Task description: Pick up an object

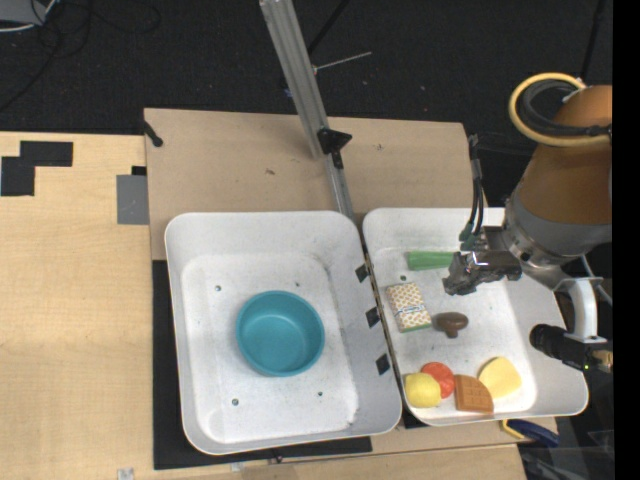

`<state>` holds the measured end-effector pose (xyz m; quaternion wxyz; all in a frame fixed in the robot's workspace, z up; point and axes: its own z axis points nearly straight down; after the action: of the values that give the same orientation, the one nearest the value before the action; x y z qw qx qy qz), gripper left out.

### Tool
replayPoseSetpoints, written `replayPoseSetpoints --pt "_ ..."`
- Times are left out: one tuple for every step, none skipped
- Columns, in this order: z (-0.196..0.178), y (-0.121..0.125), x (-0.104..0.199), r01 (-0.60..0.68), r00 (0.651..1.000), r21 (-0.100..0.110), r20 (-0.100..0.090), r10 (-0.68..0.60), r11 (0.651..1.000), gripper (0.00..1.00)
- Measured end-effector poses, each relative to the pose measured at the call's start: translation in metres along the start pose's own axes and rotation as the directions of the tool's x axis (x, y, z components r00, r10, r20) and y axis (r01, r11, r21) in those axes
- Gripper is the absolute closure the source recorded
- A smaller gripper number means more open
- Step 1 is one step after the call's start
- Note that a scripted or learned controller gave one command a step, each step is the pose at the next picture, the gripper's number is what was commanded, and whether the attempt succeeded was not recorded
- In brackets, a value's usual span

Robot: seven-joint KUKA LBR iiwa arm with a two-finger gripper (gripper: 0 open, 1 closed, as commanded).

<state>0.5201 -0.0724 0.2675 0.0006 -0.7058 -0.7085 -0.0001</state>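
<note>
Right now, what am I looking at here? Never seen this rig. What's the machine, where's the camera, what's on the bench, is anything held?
One fixed camera looks down at a slant on a bench with two white bins. The arm, grey with an orange band, reaches in from the right; its gripper hangs over the right bin, beside a green piece. I see nothing between its fingers. That bin also holds a patterned packet, a brown piece, and yellow, red and orange toys. The left bin holds a teal bowl.
</note>
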Motion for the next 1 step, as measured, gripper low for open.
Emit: replayPoseSetpoints --pt "0.0154 -0.0002 0.0503 0.000 1.000 0.001 0.000 0.000 1.000 1.00"
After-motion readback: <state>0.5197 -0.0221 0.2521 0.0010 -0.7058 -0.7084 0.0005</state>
